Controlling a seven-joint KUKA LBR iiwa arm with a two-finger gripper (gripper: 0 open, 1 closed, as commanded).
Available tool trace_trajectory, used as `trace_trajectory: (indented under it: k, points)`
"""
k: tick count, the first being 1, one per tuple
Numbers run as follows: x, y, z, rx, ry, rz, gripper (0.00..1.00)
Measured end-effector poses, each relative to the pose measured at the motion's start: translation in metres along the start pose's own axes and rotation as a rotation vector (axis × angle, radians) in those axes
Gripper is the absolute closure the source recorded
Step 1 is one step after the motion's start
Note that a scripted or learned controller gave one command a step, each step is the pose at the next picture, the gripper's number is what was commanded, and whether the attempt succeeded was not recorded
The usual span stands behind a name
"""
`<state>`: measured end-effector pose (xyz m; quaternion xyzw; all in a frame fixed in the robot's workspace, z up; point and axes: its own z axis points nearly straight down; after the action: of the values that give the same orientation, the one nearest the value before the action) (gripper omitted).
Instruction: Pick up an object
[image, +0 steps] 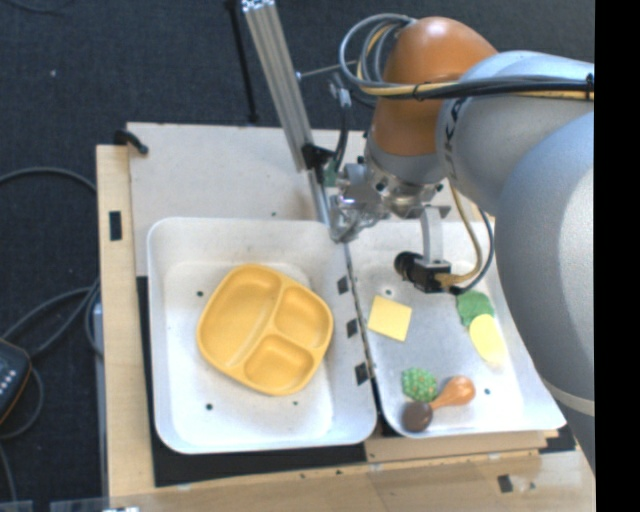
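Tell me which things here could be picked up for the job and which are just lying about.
For the job: gripper, yellow square, green ball, orange and brown piece, yellow and green piece, yellow plate.

Just lying about: left bin, right bin, black cable.

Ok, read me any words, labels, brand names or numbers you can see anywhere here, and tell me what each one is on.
No readable text anywhere.
Yellow plate: plain, no label.
Yellow square: blank.
Right bin's toy foods: no markings.
Arm: no legible brand or number.
Small dark marks along the divider between the bins: shapes, not letters.
Dark device at the left edge: too small and blurred to tell.
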<state>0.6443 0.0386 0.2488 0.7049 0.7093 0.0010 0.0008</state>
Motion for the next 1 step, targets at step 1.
trace_trajectory:
  k: [1]
  points:
    - [0.0451, 0.0185, 0.0006, 0.000, 0.000, 0.000, 1.00]
